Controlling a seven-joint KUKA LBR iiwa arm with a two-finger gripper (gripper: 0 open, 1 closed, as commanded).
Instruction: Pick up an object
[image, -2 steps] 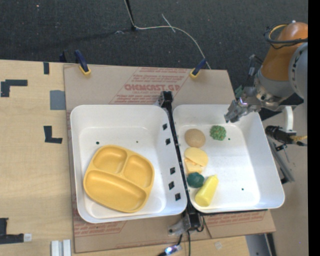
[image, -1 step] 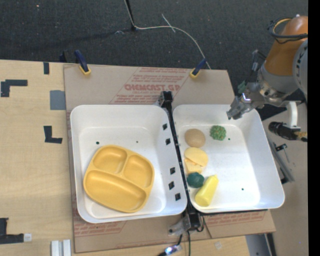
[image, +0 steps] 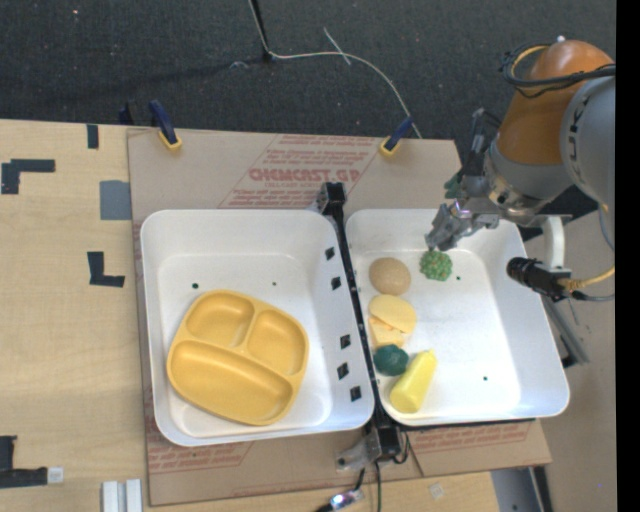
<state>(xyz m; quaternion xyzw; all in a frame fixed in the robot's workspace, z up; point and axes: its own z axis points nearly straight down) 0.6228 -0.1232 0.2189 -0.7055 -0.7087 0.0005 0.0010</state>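
Observation:
My gripper (image: 441, 240) hangs over the back of the right bin (image: 500, 330), just above and slightly left of a small green broccoli-like piece (image: 436, 265). Nothing shows between its fingers. Left of the broccoli lies a tan round bread roll (image: 390, 275). Below that sits a yellow slice with a red streak (image: 392, 317), then a dark green round item (image: 391, 359) touching a yellow corn-like piece (image: 412, 381).
The left bin (image: 170, 245) holds a yellow divided plate (image: 237, 355). A black divider strip (image: 345, 300) runs between the bins. Blue-and-yellow clamps (image: 165, 130) hold the cardboard at the back. A black fitting (image: 535, 275) juts over the right bin's right rim.

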